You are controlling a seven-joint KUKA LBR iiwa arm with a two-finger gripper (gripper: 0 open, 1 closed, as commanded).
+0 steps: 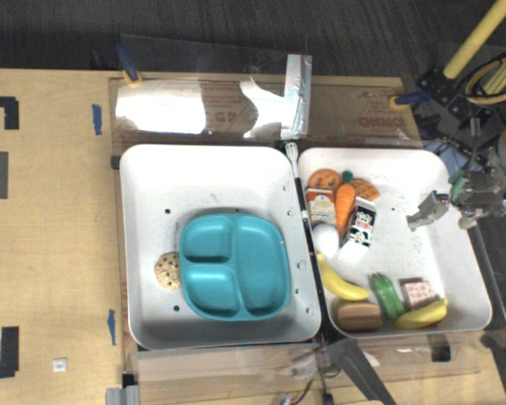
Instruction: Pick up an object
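Note:
My gripper (pixel 444 215) hangs over the right side of the right bin (pixel 405 163), above bare white floor, and nothing shows in it. To its left lie a carrot (pixel 344 206), a black-and-white milk carton (pixel 360 225), an orange pumpkin-like toy (pixel 324 179) and a white egg (pixel 325 240). Along the bin's near edge are a banana (pixel 341 283), a brown sausage-shaped toy (pixel 359 315), a green piece (pixel 386 296), a small brown box (pixel 419 293) and a second yellow banana (pixel 422 315).
The left bin (pixel 152 171) holds a teal divided plate (pixel 234 265) and a cookie (pixel 167 270) at the plate's left. A clear taped panel (pixel 211 99) stands behind the bins. Cables and a yellow pole (pixel 481 32) sit at the far right.

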